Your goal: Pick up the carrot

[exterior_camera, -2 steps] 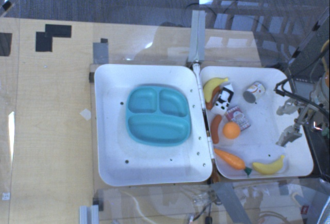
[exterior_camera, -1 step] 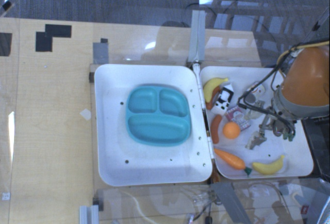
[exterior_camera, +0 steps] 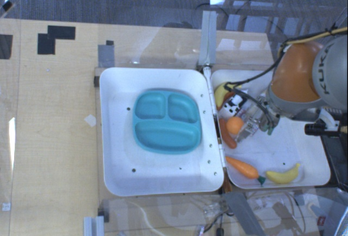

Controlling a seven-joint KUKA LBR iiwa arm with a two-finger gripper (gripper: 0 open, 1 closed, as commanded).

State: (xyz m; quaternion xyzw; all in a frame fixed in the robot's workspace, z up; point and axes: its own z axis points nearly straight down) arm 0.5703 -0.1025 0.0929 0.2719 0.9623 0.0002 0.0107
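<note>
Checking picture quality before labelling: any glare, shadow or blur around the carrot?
Camera view: the carrot is sharp and evenly lit; the gripper region is slightly soft; pale reflections streak the bench at left; the blue plate casts a soft shadow in its bin.

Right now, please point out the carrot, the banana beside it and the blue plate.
carrot (exterior_camera: 242, 167): camera view, middle of its orange body.
banana (exterior_camera: 283, 175): camera view, middle of the yellow curve.
blue plate (exterior_camera: 167, 137): camera view, floor of its large compartment.
</note>
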